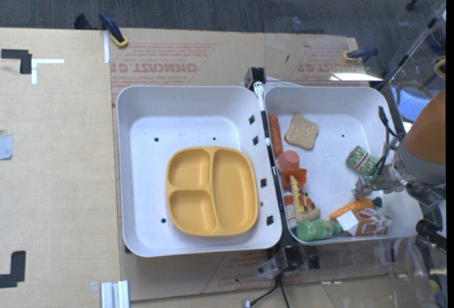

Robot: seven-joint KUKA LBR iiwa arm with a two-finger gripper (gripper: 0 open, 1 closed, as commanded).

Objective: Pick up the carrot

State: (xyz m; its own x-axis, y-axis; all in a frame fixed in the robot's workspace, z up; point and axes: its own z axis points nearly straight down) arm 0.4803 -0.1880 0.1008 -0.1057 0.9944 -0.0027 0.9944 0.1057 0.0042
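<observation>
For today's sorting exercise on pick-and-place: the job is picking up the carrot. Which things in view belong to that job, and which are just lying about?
Belongs to the job:
carrot
hand
right bin

Just lying about:
yellow divided plate
left bin
toast slice
green packet
green vegetable

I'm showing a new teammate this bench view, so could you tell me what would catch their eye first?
The yellow divided plate stands out most, lying alone in the left bin. Next comes the clutter of toy food in the right bin: a slice of bread near its back, and the carrot at the front right. The gripper hangs just above the carrot, at the view's right.
</observation>
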